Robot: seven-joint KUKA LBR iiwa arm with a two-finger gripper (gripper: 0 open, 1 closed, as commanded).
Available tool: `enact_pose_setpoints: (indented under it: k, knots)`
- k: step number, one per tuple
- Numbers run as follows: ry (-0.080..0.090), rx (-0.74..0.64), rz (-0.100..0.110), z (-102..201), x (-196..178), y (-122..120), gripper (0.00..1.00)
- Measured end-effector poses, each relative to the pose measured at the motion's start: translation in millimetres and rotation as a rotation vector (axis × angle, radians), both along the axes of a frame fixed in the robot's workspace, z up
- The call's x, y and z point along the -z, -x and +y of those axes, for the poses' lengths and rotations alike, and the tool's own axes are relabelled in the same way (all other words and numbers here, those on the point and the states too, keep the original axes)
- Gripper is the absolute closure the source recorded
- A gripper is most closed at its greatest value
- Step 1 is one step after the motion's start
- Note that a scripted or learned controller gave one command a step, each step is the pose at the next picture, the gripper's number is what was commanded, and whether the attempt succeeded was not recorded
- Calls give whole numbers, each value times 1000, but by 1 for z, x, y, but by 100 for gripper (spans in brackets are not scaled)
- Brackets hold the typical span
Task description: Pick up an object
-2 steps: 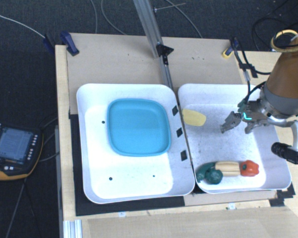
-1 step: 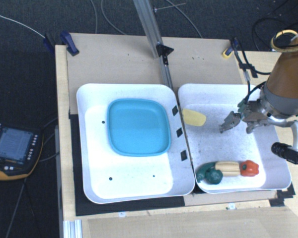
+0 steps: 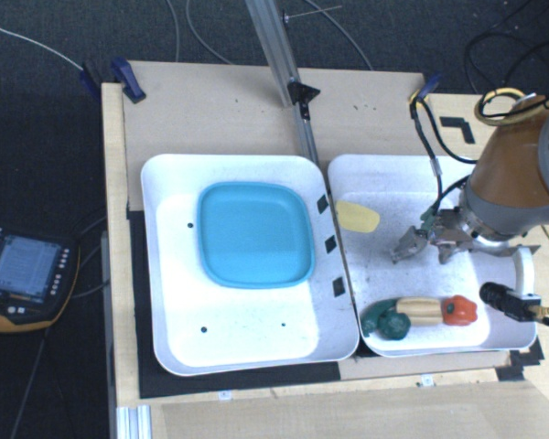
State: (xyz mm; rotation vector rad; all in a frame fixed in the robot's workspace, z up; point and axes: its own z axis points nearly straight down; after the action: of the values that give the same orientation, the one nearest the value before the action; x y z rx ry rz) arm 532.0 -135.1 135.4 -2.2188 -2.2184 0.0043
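**Gripper hanging over the right bin, nothing between its fingers**

While you are looking down on the bench, the arm is reaching in from the right, and its upper part is running off the frame edge, so you are seeing just the orange band and the grey wrist below it. The gripper is sitting over the middle of the right bin, and its two fingers are standing spread apart, one angling left and one pointing down, with bare white bin floor showing between them. Nothing is being pinched.

The things you could pick are lying elsewhere in that bin. A pale yellow piece is resting near the bin's left wall, well apart from the fingers. Along the near rim, three items are lying in a row and touching: a dark green lump, a tan stick-shaped piece and a red object. Their exact shapes are too small and soft to make out, and where one ends and the next begins is hard to tell.

A black fitting is partly covering the right bin's right-hand corner.

In the left bin, a blue square plate is lying flat. A metal pole is crossing the bench from the top. A handheld pendant is lying on the floor at left, cut by the frame.
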Motion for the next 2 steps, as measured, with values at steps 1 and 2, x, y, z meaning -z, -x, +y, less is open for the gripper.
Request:
enact_pose_setpoints:
  k: [1, 2]
  knots:
    - [0, 0, -1, 0, 42, 1, 0]
    - [1, -1, -6, 0, 29, 0, 100]
